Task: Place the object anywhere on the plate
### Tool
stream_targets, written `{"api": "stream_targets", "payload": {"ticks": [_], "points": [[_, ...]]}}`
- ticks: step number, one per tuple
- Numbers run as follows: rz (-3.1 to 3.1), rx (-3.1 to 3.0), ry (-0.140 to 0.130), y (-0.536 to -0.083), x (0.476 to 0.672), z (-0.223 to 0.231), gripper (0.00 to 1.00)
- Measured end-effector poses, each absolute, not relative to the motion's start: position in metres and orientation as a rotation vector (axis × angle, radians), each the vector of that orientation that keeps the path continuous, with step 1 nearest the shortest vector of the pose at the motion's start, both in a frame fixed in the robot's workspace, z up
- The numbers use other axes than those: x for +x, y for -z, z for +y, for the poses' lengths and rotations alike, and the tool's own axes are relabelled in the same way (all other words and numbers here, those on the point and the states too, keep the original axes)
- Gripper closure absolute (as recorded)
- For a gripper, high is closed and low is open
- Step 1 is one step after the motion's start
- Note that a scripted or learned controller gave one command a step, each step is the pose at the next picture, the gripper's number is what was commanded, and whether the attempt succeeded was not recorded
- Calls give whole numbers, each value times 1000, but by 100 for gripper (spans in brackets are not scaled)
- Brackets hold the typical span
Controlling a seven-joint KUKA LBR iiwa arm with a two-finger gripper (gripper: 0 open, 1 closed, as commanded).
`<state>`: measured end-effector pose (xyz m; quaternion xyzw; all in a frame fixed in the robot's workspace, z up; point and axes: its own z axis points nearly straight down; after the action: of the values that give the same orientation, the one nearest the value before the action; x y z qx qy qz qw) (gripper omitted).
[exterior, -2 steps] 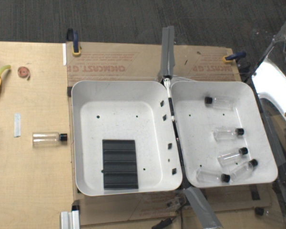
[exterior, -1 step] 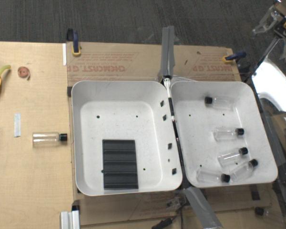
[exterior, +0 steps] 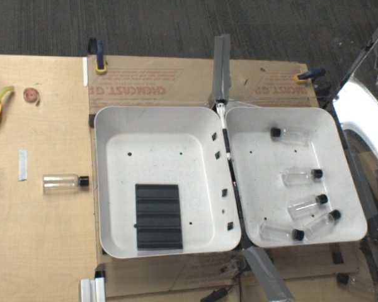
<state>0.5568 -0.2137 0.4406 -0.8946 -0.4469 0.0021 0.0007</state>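
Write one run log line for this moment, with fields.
plate: black ribbed plate in left bin, bare | objects: five clear vials in right bin | extra: vial on bench | placing: not yet done

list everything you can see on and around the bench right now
shallow white plastic bins: 2, white, side by side on cardboard
ribbed black rectangular plate: 1, black, left bin, near front wall
clear plastic vials with black caps: 5, clear, right bin; one near the back, four toward the front right
clear vial with black cap: 1, clear, lying on the wooden bench left of the bins
blue clamps: 2, blue, at the cardboard's back corners
robot arm part: 1, white, right edge
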Motion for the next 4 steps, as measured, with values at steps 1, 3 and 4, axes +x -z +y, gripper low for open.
{"api": "stream_targets", "payload": {"ticks": [1, 3, 4], "points": [[-1215, -2896, -8, -439, 625, -151, 0], [-685, -3066, -8, -439, 649, -174, 0], [-555, -3090, -8, -440, 598, -223, 0]]}}
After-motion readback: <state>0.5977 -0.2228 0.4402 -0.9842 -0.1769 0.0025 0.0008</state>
